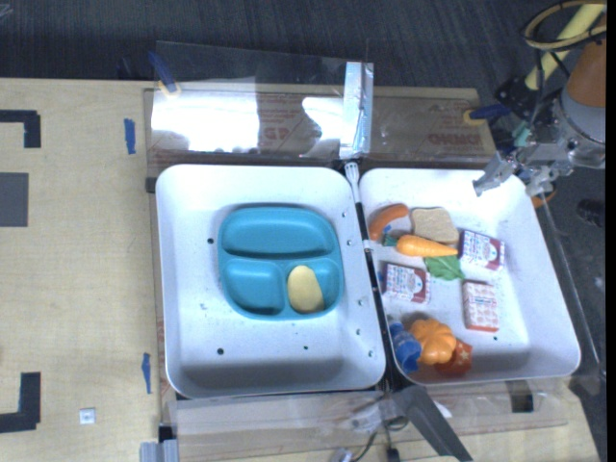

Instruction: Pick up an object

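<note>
The right bin holds several toy foods. Among them are an orange carrot lying across a green leaf, a slice of bread, an orange round piece and three small white-and-red cartons. At its near edge sit an orange pepper and a blue piece. My gripper hangs over the bin's far right corner, above and apart from the items, with nothing seen in it.
In the left bin lies a blue divided tray with a yellow oval object in its near right compartment. A clear plastic panel stands behind the bins. Cables and the arm crowd the upper right.
</note>
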Available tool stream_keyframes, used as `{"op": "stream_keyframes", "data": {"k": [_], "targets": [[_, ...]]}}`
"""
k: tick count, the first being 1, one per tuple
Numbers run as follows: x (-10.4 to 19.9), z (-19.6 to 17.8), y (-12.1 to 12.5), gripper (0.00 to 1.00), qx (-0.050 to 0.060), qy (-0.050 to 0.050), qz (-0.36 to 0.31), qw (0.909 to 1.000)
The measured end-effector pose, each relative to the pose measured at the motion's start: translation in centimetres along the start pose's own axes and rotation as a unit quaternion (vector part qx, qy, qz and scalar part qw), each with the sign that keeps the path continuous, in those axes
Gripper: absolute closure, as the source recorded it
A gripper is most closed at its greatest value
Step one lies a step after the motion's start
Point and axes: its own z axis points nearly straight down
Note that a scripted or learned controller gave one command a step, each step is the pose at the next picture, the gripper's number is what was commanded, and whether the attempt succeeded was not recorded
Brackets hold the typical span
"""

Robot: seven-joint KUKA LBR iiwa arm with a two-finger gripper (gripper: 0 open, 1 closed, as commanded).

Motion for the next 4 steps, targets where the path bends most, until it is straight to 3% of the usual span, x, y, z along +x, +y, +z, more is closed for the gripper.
{"op": "stream_keyframes", "data": {"k": [1,2,3,4], "targets": [[3.7,11.9,0.6,0.0,-0.004,-0.002,-0.136,0.9907],[8.5,12.3,-1.8,0.0,-0.01,-0.004,-0.192,0.9813],[9.4,12.3,-5.1,0.0,-0.011,-0.004,-0.231,0.9729],[7.9,9.3,-9.2,0.0,-0.001,-0.001,-0.265,0.9643]]}}
